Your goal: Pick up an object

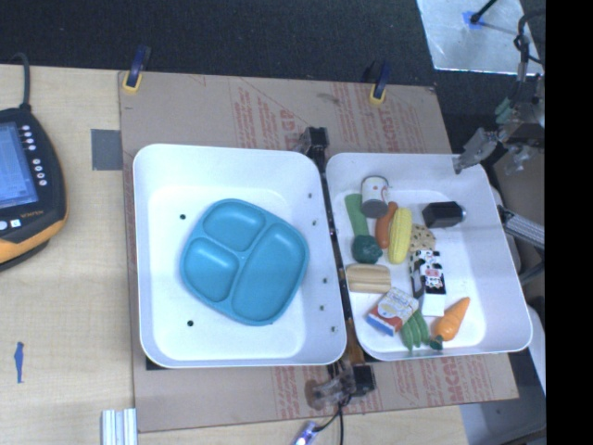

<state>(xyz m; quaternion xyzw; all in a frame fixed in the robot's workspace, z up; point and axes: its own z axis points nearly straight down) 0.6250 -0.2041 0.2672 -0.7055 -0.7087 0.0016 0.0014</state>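
The right bin (505,276) holds several toy foods: a green cucumber (355,213), a yellow corn cob (400,235), a small carrot (383,225), a white can (374,191), a black block (443,214), a cow-patterned carton (428,273), a wooden block (368,278) and a larger carrot (452,318). My gripper (485,143) hangs at the bin's far right corner, above the rim and apart from all the items. It is partly cut off by the view's edge.
The left bin (157,248) carries a blue divided plate (245,260). A red and blue packet (391,311) and green beans (418,330) lie at the right bin's near side. A handheld pendant (23,184) rests on the bench at far left.
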